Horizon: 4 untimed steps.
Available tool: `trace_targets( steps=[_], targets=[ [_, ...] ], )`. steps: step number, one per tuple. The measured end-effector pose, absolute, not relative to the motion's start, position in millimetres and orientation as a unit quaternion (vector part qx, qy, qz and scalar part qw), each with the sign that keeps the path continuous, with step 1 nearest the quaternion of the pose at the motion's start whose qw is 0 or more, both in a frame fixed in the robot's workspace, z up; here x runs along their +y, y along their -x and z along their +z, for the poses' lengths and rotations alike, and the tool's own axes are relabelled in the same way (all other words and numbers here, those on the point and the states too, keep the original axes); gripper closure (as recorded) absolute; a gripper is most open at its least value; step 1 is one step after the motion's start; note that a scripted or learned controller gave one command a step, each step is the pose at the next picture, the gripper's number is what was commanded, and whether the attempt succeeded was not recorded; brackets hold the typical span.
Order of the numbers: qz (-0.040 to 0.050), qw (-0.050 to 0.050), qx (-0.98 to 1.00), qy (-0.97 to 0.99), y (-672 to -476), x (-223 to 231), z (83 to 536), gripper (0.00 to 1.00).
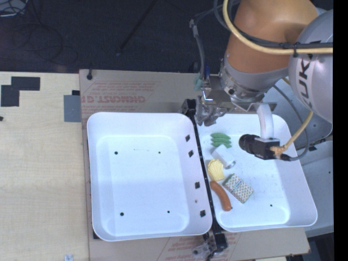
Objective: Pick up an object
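Observation:
The right bin [293, 200] holds several small objects along its left side. A green pod-shaped item [220, 140] lies nearest the top, and below it sits a small white cylinder [223, 157]. A yellow ribbed piece [216, 171] rests next to the divider. An orange sausage-shaped item [221, 196] lies below it, beside a speckled rectangular block [238, 188]. My gripper [210, 113] hangs over the top-left corner of the right bin, above and slightly left of the green item. I see no object in it.
The left bin [141, 222] sits beside the right one, joined by a rim with black clips [196, 167]. Both bins stand on a cardboard sheet [136, 91]. The arm's large orange and grey body [272, 31] looms over the top right.

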State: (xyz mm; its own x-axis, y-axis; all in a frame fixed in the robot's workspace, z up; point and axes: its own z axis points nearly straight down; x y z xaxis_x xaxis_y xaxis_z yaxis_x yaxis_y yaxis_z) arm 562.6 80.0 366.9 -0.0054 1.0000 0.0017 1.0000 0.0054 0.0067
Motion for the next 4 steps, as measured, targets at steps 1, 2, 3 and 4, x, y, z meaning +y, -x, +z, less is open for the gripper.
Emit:
trace_targets(
  steps=[1,2,3,4],
  targets=[
    [-0.0004,-0.001,0.710,-0.705,-546.2,164,381,1.00],
    [-0.0072,-0.005,0.711,-0.704,-470.1,246,292,1.00],
    [-0.0048,-0.002,0.707,-0.707,-475.1,240,307,1.00],
    [-0.0073,-0.003,0.706,-0.708,-475.9,238,315,1.00]
  ],
)
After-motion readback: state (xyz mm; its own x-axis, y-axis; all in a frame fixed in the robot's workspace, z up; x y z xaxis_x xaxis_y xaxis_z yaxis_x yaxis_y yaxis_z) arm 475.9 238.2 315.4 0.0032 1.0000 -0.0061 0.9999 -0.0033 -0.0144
